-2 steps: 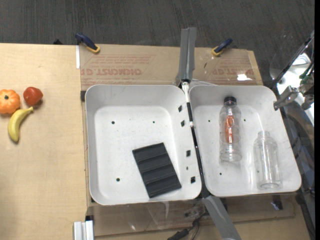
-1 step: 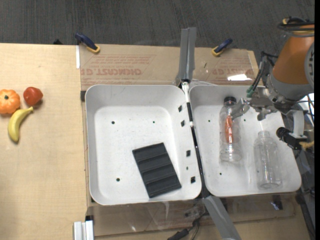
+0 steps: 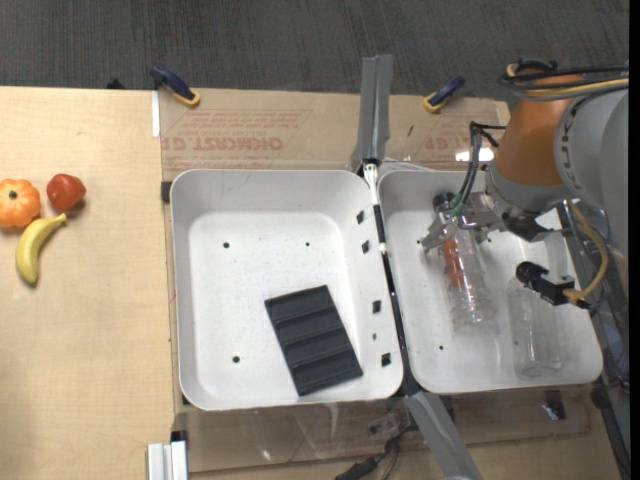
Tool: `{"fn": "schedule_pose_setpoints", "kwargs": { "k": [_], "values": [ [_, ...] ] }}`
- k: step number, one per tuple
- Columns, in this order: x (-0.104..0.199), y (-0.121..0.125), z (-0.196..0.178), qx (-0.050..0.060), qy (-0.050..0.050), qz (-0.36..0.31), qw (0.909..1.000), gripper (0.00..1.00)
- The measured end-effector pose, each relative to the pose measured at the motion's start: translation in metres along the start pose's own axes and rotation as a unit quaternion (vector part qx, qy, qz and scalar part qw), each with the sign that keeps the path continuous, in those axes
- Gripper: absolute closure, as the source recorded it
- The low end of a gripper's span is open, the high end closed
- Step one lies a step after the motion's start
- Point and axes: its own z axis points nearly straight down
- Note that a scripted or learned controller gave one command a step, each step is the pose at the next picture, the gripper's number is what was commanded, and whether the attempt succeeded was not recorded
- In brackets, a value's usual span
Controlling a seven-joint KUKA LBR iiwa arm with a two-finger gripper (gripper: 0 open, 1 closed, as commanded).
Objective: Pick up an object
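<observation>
My gripper (image 3: pixel 445 230) hangs low over the back of the right bin (image 3: pixel 420 363), below the arm's orange band (image 3: pixel 530 148). Just under it lies a clear plastic bottle with a red-orange inside (image 3: pixel 462 276), stretching toward the bin's front. The gripper looks to be at the bottle's far end; whether it touches the bottle I cannot tell. A second clear tube-like object (image 3: pixel 530 336) lies to the right of the bottle. In the left bin (image 3: pixel 200 298) a black ribbed block (image 3: pixel 312 338) lies flat near the front.
On the wooden table at the far left sit an orange fruit (image 3: pixel 15 204), a red fruit (image 3: pixel 66 191) and a banana (image 3: pixel 33 248). Blue clamps (image 3: pixel 173 84) hold the cardboard behind the bins. A raised divider (image 3: pixel 378 218) runs between the bins.
</observation>
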Motion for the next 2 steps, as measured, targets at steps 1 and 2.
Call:
{"fn": "schedule_pose_setpoints", "kwargs": {
  "k": [1, 2],
  "values": [
    [-0.002, -0.001, -0.009, 0.001, 0.000, 0.002, 1.0000, 1.00],
    [0.068, 0.053, -0.101, 0.000, 0.001, -0.036, 0.9993, 1.00]
  ]
}}
